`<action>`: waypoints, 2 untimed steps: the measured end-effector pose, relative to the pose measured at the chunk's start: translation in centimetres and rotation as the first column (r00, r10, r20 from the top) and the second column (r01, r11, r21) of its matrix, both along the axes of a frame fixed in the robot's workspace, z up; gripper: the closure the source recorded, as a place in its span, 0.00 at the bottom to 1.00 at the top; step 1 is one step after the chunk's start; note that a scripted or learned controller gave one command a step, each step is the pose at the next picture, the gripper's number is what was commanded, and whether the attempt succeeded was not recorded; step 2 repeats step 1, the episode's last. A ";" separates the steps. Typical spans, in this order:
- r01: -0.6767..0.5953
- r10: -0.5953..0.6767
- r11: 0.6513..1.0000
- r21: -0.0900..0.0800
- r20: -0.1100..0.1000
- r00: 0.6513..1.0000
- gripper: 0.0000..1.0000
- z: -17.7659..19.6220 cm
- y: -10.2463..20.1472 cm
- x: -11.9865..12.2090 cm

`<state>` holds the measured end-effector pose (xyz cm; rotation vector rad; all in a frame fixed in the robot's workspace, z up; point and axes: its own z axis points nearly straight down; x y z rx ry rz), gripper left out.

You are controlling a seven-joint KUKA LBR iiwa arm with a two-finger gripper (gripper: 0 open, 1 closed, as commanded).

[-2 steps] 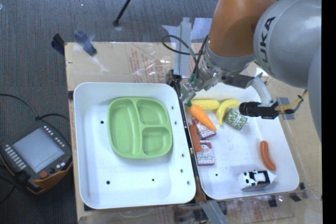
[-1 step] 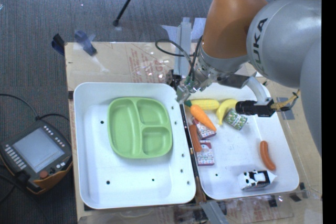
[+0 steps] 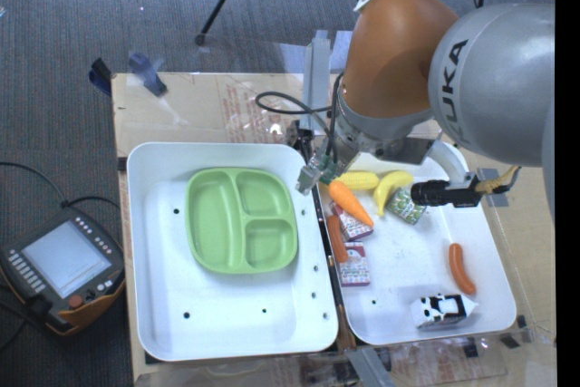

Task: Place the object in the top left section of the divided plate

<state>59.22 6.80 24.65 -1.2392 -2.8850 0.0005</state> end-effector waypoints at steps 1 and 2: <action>-0.372 0.372 0.928 0.001 0.001 0.928 1.00 -5.2 1.0 2.2; -0.372 0.372 0.928 0.001 0.001 0.928 1.00 -5.2 1.0 2.2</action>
